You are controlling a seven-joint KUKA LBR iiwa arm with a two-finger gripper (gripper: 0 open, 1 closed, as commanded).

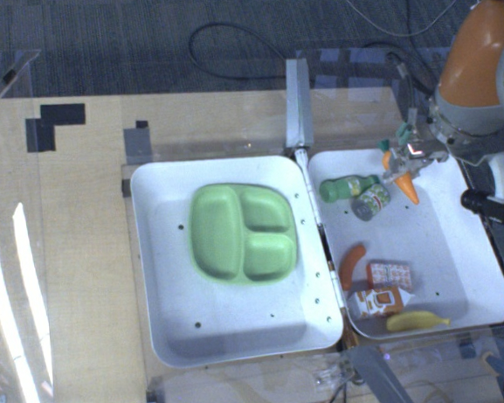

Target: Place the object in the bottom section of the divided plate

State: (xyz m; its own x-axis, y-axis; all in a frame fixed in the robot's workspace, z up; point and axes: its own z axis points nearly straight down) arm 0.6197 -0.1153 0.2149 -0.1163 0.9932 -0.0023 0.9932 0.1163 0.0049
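You see the green divided plate (pixel 241 233) in the left bin (pixel 172 335), the arm's gripper (pixel 404 162) over the right bin's (pixel 492 294) far edge with its finger spread indeterminate, and the orange carrot (pixel 408 186) directly beneath it.

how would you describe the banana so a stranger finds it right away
Look in the right-hand white bin, at its near edge. The yellow plastic banana lies there, just below the small brown-and-white carton. It is the only yellow, curved item in that bin.
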